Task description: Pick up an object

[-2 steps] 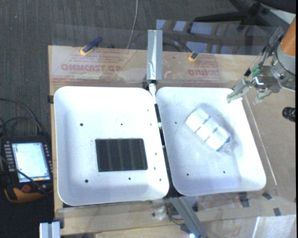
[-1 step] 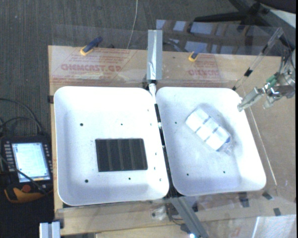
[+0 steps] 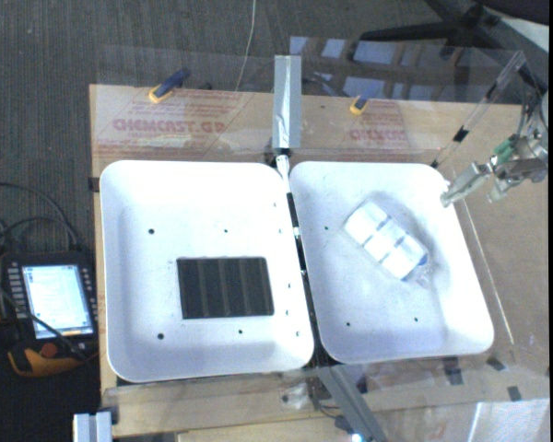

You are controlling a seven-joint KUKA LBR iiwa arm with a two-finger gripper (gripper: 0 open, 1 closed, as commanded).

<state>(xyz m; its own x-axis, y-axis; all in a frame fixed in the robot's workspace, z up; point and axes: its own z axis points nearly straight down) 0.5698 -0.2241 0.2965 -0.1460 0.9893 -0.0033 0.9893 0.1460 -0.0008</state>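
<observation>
While the tool [image 3: 498, 168] hangs at the far right, above the outer rim of the right bin [image 3: 461, 330], nothing sits in it, and whether it is wide or narrow I cannot tell at this size. Its target, a white pack [image 3: 385, 239] of what look like three small pots wrapped in clear film, lies below and to the left of the tool, inside that right bin and nearer the tool's side than the bin's centre, turned at a slant to the walls. Much farther left of the tool, across the seam between the two bins, a dark ribbed pad [image 3: 225, 286] lies flat in the left bin [image 3: 129, 339]. The pack is the likelier pick. It looks light, probably stiff enough across its short width, but the film is glossy and loose at the lower end, so it may slip or crumple if caught there. A hold across the narrow middle of the pack, square to its long side, seems safest; a grip on the film tail alone would likely pull free. The pad, thin and flush with the bin floor, offers little edge to take. The desk [image 3: 166, 122] beyond the bins carries two clamps.
</observation>
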